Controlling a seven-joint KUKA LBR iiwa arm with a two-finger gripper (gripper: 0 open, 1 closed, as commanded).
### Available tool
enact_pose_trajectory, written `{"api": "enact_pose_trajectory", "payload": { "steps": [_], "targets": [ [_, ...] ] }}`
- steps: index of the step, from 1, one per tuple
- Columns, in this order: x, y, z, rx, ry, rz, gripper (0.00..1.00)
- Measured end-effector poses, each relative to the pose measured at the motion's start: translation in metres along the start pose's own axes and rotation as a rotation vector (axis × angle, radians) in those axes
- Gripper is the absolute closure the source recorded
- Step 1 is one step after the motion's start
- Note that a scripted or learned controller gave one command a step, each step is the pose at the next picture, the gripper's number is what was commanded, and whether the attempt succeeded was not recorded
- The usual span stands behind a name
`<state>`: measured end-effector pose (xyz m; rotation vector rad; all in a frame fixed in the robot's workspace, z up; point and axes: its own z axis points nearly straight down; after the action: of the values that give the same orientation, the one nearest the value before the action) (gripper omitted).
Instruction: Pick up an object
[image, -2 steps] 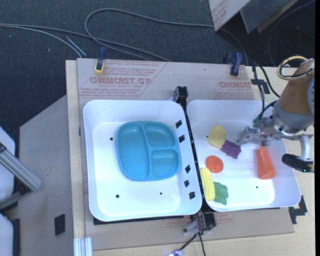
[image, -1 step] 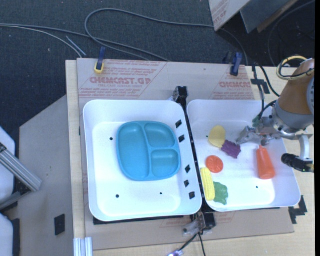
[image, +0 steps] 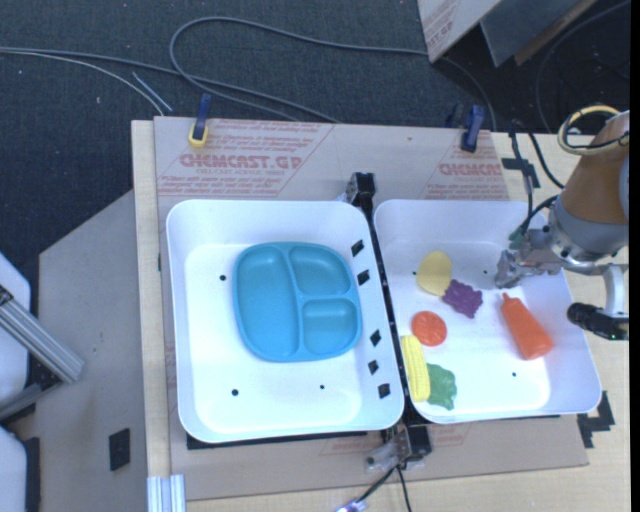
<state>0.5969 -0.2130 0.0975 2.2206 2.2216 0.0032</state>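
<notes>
1. Table (image: 250, 150): brown board carrying two shallow white bins side by side, left bin (image: 200, 400) and right bin (image: 570, 385), meeting along a dark seam down the middle.
2. Left bin: holding a blue divided tray (image: 297, 300), flat, roughly centred, well apart from the tool and across the seam from it.
3. Arm (image: 600, 195): reaching in from the right, grey with an orange band, wrist hanging over the upper right part of the right bin.
4. Tool (image: 517, 272): low over the right bin floor, pointing down. Nothing visibly gripped; too small and dark to judge how far apart the tips stand, so cannot tell.
5. Orange carrot (image: 525, 328): nearest candidate, lying just below the tool toward the camera, its narrow end close under the tips, long axis running down and slightly right, away from the tool. Likely target on closeness alone; a grasp across the short width looks called for, so tips set square to that axis.
6. Yellow corn (image: 414, 366): along the left wall of the right bin, long axis near vertical in view, far from the tool.
7. Green piece (image: 441, 388): touching the corn's lower end.
8. Yellow round piece (image: 434, 272): left of the tool, near the purple grapes (image: 463, 298) just below it.
9. Orange-red disc (image: 429, 328): between grapes and corn.
</notes>
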Motion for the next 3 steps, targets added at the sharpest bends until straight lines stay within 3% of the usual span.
{"api": "enact_pose_trajectory", "payload": {
  "steps": [3],
  "targets": [
    [0.006, 0.015, -0.151, -0.006, -0.004, -0.001, 1.0]
  ]
}}
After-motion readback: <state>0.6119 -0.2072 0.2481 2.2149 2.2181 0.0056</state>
